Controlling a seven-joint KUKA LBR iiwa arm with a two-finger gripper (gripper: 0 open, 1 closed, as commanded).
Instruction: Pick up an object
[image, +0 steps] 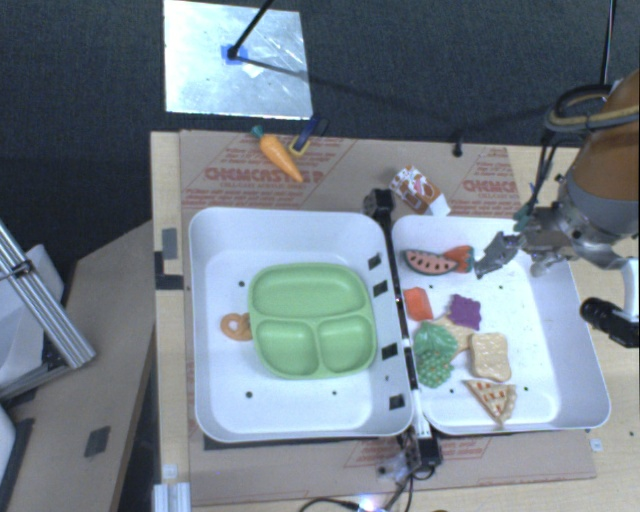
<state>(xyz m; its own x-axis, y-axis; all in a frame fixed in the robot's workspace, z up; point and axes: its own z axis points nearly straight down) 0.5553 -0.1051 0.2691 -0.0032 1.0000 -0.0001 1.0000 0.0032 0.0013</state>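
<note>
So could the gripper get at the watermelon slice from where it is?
Probably yes. The gripper hangs just right of the watermelon slice in the right bin, with nothing lying over the slice.

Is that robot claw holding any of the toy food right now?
Nothing. The gripper hangs above the right bin, beside the watermelon slice, with no item between its fingers.

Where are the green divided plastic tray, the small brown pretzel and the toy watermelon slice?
green divided plastic tray (305, 290), camera view, on its large upper compartment.
small brown pretzel (237, 327), camera view, on its looped middle.
toy watermelon slice (430, 263), camera view, on its red flesh.
</note>
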